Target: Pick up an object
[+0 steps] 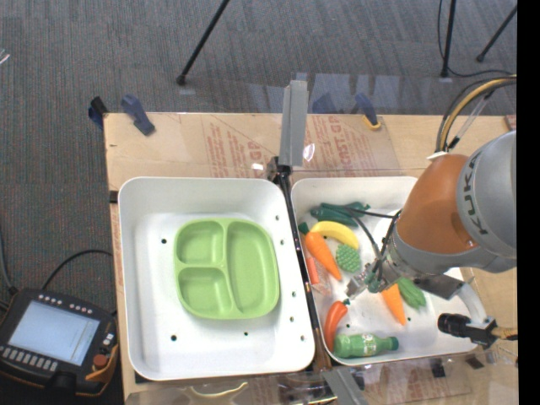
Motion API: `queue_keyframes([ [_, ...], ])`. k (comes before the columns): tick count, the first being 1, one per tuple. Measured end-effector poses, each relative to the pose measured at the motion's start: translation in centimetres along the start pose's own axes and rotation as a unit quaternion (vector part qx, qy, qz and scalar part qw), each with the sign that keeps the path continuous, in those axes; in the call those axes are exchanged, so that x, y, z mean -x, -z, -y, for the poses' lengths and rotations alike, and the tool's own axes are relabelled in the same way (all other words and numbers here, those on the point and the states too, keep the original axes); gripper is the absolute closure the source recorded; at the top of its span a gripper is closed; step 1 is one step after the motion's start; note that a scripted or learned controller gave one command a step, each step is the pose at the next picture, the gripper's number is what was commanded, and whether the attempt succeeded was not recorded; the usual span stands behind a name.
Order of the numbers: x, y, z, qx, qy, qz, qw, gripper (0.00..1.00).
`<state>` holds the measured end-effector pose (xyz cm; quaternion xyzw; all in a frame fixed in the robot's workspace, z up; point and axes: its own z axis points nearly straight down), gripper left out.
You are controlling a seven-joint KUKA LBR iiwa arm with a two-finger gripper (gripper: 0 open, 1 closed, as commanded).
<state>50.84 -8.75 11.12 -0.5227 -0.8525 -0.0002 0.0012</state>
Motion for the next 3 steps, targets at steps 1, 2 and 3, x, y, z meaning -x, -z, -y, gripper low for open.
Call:
queue_keyframes([
  [1, 0.0, -0.1, 0.1, -0.001, 0.000, 0.000, 1.0000, 0.00],
  [2, 2.3, -2.5, -2.7, -0.002, -0.021, 0.000, 0.9998, 0.00],
  [3, 2.3, -1.5, -2.7, -0.002, -0.018, 0.000, 0.9998, 1.00],
])
